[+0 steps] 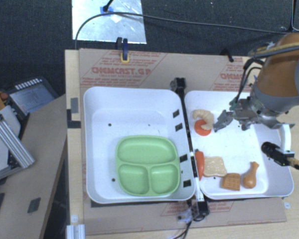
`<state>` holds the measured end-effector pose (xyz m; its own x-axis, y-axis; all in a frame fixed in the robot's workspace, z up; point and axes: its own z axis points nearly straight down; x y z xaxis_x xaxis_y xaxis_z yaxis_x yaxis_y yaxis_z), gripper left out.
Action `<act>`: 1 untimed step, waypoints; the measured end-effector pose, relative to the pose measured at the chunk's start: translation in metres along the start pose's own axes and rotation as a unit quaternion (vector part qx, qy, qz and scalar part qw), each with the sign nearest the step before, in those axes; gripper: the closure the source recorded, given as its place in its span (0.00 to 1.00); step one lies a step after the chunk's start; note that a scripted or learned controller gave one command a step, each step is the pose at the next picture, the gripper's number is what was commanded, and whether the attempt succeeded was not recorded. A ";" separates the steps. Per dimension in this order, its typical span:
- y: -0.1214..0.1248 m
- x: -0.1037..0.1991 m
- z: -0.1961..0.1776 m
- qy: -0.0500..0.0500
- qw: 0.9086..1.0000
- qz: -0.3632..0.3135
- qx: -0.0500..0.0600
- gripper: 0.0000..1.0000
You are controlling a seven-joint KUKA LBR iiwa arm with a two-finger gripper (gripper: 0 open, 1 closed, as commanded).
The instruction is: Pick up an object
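Two white bins sit side by side; pincer (223, 122) hovers low in the right bin (276, 183) just beside the tomato slice (203, 127), likely lining up a grasp; its spread I cannot tell.

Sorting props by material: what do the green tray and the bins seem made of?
Green tray: likely moulded plastic, with a smooth, slightly glossy, uniform colour and rounded compartments. White bins: probably thin formed plastic, judging by their soft sheen and rounded corners, though the exact material is uncertain.
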<state>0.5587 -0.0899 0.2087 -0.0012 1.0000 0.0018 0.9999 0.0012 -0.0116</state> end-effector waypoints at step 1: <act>0.003 0.000 -0.006 -0.001 1.000 -0.001 -0.006 0.00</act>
<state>0.5615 -0.0898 0.2152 -0.0034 1.0000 0.0002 1.0000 0.0034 0.0012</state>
